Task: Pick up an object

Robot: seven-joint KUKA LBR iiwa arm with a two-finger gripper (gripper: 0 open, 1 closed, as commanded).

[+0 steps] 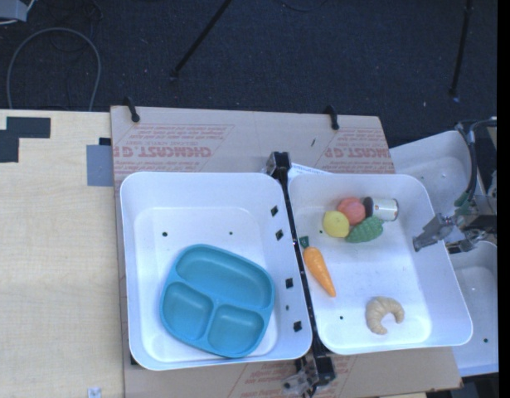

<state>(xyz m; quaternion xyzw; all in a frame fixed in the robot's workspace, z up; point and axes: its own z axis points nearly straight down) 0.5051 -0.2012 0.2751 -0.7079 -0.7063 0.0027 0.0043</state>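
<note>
Camera view, approach step — gripper [444,237] at right bin [454,326] edge, fingers apparently spread, gripping nothing. Carrot [319,270], croissant [384,314] inside — next: reach over, descend on one.

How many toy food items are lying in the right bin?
5, all in the right bin: red fruit, lemon and green vegetable clustered at the far side; carrot by the divider; croissant nearest.

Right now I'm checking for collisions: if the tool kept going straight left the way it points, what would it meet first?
Probably the green toy, beside the yellow ball. The tool sits at the right bin's rim; its height is unclear.
</note>
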